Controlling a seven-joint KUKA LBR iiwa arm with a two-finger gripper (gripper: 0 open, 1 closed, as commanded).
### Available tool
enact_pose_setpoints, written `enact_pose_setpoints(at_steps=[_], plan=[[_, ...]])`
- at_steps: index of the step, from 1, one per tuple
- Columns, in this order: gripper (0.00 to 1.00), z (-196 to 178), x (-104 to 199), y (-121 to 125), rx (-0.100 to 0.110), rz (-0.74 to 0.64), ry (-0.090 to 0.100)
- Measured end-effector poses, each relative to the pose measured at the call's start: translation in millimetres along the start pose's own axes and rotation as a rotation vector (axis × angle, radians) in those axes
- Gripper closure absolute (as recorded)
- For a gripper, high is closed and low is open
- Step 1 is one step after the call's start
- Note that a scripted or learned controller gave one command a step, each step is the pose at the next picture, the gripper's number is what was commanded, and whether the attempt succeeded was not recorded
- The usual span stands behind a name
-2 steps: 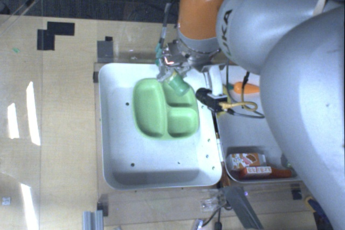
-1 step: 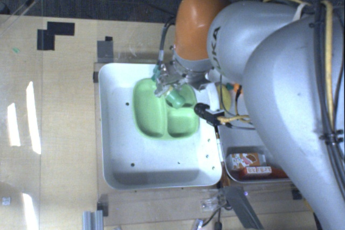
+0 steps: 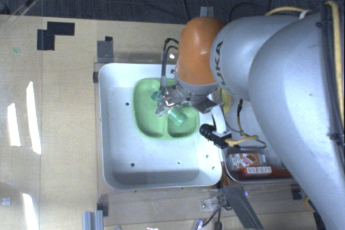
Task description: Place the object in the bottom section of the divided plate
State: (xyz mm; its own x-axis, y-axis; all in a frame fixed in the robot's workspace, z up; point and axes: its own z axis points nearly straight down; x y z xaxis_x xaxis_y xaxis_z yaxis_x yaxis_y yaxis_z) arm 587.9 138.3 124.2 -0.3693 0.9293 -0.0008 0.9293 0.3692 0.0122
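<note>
The gripper (image 3: 164, 105) hangs low over the green divided plate (image 3: 144, 110), which sits in the left white bin (image 3: 116, 132). I cannot tell how the gripper is set, because the arm (image 3: 259, 62) covers much of it. A small blue-green thing (image 3: 177, 114) shows right under the gripper, over the plate's near right part. It may be the object, but I cannot be sure, or tell whether it is held.

What could go wrong? If the thing is let go here, it might land on the ridge between the plate's parts and roll into the wrong one. The low gripper could also bump the plate and push it sideways.

The letters "UKA" show on the arm. A packet (image 3: 249, 163) in the right bin (image 3: 233, 174) has writing too small to read.
</note>
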Motion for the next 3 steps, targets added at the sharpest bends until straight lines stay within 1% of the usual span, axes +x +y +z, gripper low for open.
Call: enact_pose_setpoints(at_steps=[1, 2, 3], plan=[[0.00, 1.8, 0.2, -0.9, 0.003, 0.000, 0.000], [0.00, 29.7, 66.2, 26.2, -0.009, 0.078, -0.004], [1.00, 15.1, 61.2, 29.9, -0.022, 0.082, -0.010]])
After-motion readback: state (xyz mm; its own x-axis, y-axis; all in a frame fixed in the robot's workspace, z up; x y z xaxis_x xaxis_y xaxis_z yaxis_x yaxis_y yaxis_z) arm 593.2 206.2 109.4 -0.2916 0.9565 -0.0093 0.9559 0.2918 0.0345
